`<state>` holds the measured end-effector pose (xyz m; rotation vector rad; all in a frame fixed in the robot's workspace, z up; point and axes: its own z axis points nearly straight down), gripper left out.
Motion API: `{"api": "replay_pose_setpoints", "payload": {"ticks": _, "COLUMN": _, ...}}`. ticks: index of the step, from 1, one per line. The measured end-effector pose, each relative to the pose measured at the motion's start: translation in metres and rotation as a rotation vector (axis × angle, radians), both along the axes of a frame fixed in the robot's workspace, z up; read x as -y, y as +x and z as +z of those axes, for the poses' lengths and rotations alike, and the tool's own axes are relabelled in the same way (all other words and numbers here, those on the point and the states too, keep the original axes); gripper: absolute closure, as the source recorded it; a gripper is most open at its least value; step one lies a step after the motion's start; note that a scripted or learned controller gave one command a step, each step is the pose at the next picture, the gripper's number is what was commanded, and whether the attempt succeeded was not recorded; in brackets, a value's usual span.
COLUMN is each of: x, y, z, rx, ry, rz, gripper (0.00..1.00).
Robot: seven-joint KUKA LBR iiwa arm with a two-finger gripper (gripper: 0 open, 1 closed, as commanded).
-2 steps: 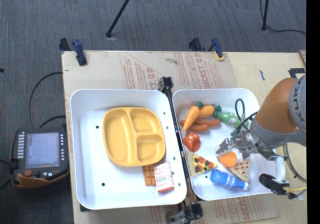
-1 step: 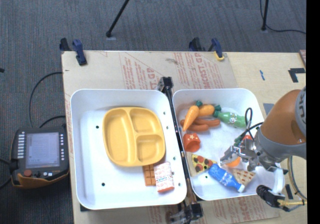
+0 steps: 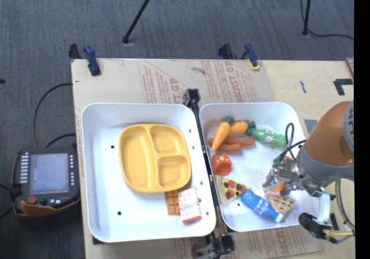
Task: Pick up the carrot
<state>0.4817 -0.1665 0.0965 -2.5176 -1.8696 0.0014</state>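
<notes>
An orange carrot (image 3: 219, 134) with a green top lies tilted at the upper left of the right bin (image 3: 289, 114). A second orange piece with a green end (image 3: 239, 128) lies right beside it, touching a pair of sausages (image 3: 235, 145). My gripper (image 3: 278, 181) hangs low over the lower right of that bin, well to the right of the carrot and apart from it. A small orange patch (image 3: 279, 187) shows at the gripper's tip, just above a waffle (image 3: 282, 201). I cannot make out what that patch is.
The right bin also holds a green bottle (image 3: 269, 136), a red cup (image 3: 221, 164), a pizza slice (image 3: 232, 189) and a blue bottle (image 3: 260, 204). In the left bin (image 3: 95, 136) sit a yellow divided plate (image 3: 155, 156), a brown bar (image 3: 171, 202) and a small carton (image 3: 189, 204).
</notes>
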Motion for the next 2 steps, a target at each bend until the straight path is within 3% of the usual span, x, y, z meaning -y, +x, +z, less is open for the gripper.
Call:
{"api": "replay_pose_setpoints", "payload": {"ticks": 1, "x": -0.055, "y": -0.007, "z": -0.009, "rx": 0.001, "ry": -0.002, "rz": -0.038, "gripper": 1.00}}
{"api": "replay_pose_setpoints", "payload": {"ticks": 2, "x": -0.102, "y": 0.072, "z": 0.091, "rx": 0.000, "ry": -0.004, "rz": -0.300, "gripper": 1.00}}
